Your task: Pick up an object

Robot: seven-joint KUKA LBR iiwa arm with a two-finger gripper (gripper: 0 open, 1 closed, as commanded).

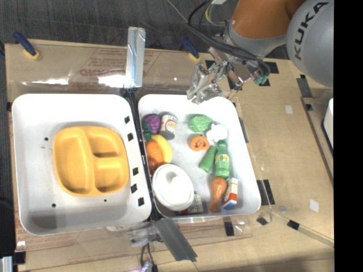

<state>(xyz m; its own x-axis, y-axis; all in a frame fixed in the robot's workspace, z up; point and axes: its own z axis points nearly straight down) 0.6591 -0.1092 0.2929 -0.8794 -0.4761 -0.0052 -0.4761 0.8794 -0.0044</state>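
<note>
So I'm at the approach step here, nothing picked yet. Going left to right: the left bin (22, 169) has a yellow divided tray (91, 158) sitting in its middle, not my concern. The right bin (249, 177) is where the pile is. Along its left wall there's a purple grape bunch (151, 122), a small can (168, 123), a banana (163, 148), and a white bowl (172, 186) near the front edge. Toward the right wall: green leafy thing (199, 123), orange ring (198, 143), green bottle (222, 158), carrot (218, 190), small carton (231, 192). My tool (205, 84) hangs over the bin's far edge, carrying nothing; I can't tell how far apart it's set. Next move, I reckon: pick one piece, come in over the bin and drop straight down. The leafy thing looks closest, lumpy and probably soft plastic.
</note>
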